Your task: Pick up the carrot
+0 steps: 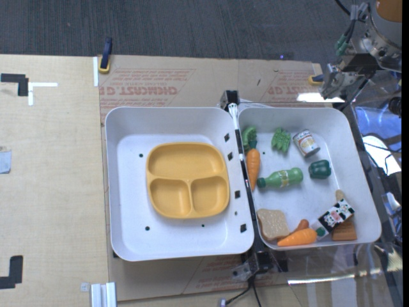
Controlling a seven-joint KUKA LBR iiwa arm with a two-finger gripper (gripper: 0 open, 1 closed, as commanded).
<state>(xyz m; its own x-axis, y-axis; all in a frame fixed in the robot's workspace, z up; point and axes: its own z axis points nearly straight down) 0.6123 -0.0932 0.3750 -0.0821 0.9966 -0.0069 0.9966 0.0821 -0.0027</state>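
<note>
Nothing done yet: pincer point(337, 82) hovers beyond the right bin's point(355, 147) far corner, grip state unreadable. Carrot point(253, 166) lies well down-left of it, against that bin's left wall. Approach, descent, grasp remain.

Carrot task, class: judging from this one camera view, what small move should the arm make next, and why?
Probably bring the gripper forward and left, over the right bin, toward the carrot by its left wall. The gripper sits beyond the bin's far right corner, well away from that carrot. A second carrot lies near the front edge.
</note>
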